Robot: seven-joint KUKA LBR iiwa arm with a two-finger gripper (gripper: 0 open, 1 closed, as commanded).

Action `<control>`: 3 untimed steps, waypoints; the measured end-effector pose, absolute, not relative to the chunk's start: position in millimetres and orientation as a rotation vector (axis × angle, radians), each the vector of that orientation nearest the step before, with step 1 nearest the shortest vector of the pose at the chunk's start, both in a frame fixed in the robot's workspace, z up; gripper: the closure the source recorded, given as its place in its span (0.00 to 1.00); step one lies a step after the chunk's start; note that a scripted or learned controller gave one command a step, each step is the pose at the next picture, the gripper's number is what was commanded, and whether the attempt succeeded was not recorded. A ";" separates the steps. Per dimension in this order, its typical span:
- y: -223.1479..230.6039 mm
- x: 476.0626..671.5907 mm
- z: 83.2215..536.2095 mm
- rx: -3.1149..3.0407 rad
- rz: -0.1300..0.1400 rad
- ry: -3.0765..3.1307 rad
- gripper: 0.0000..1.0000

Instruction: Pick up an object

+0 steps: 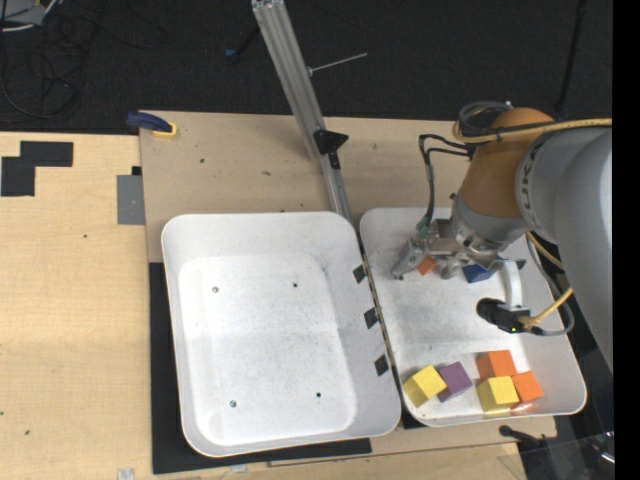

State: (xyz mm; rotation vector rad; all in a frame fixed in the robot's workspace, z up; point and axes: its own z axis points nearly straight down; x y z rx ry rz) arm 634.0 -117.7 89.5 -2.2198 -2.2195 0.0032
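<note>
My gripper (pixel 435 268) is low over the back part of the right bin (pixel 420 318), with its two grey fingers spread apart, so it is open. A small orange block (pixel 427 265) lies between the fingers, nearer the left one; I cannot tell whether either finger touches it. Just right of the gripper a blue block (pixel 480 265) is partly hidden under the wrist. Along the bin's front lie a yellow block (pixel 425 383), a purple block (pixel 454 378), an orange block (pixel 495 363), a second yellow block (pixel 497 393) and another orange block (pixel 527 386).
The left bin (pixel 200 258) sits beside the right one, with black clips along the shared rim (pixel 368 298). A slanted aluminium rail (pixel 300 88) rises behind the bins. Black cables (pixel 520 313) loop from the wrist over the right bin.
</note>
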 end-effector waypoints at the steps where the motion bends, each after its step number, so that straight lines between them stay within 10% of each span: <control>1: -113.0 634.0 99.2 -2.210 0.001 -2.220 1.00; 3: -115.8 629.5 208.8 -2.223 -0.004 -2.224 1.00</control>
